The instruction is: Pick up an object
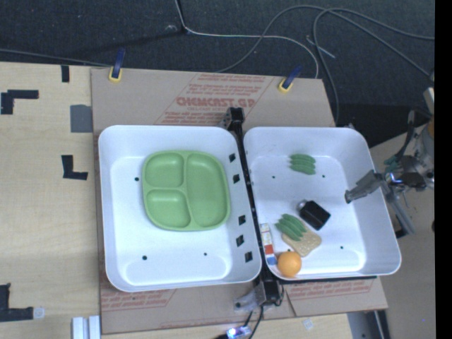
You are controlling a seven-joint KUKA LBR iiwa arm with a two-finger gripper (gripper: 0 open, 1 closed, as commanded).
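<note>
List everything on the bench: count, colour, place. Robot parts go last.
Bins: 2, white, side by side; left bin, right bin.
Divided plate: 1, light green, middle of the left bin.
Pea pods: 2, green, right bin; one near the back, one toward the front.
Black block: 1, black, right bin centre, beside the front pod.
Cracker: 1, tan, right bin front, partly under the front pod.
Orange: 1, orange, front left corner of the right bin.
Small box: 1, white with red and blue, along the right bin's left wall.
Clamps: 2, yellow and blue, back edge of the board.
Gripper: 1, grey, above the right bin's right edge.
</note>
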